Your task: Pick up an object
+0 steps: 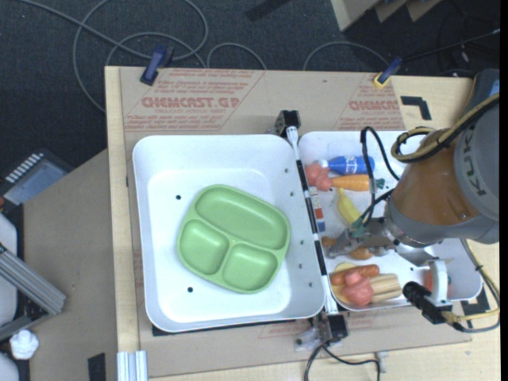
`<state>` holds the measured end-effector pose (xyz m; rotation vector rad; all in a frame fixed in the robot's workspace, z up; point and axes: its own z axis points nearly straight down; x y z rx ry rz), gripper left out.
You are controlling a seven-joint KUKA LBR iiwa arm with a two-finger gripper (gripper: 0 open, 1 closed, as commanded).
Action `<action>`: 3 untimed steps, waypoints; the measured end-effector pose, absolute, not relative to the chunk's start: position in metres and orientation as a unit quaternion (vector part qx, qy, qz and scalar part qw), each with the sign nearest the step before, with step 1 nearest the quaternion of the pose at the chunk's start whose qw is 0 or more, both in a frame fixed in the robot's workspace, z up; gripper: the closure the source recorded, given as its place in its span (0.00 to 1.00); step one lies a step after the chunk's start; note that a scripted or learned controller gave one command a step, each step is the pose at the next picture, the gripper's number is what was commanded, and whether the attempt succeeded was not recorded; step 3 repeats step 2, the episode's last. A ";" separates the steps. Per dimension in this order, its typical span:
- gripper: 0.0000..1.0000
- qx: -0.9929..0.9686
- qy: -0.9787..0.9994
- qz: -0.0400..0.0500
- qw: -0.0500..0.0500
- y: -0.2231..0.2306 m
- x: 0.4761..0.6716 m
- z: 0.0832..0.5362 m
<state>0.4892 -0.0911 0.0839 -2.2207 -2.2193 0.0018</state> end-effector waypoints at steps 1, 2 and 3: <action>1.00 -0.708 -0.706 0.000 0.000 -0.091 0.490 0.094; 1.00 -0.706 -0.708 -0.001 0.000 -0.009 0.567 0.185; 1.00 -0.706 -0.708 -0.001 0.000 -0.009 0.567 0.185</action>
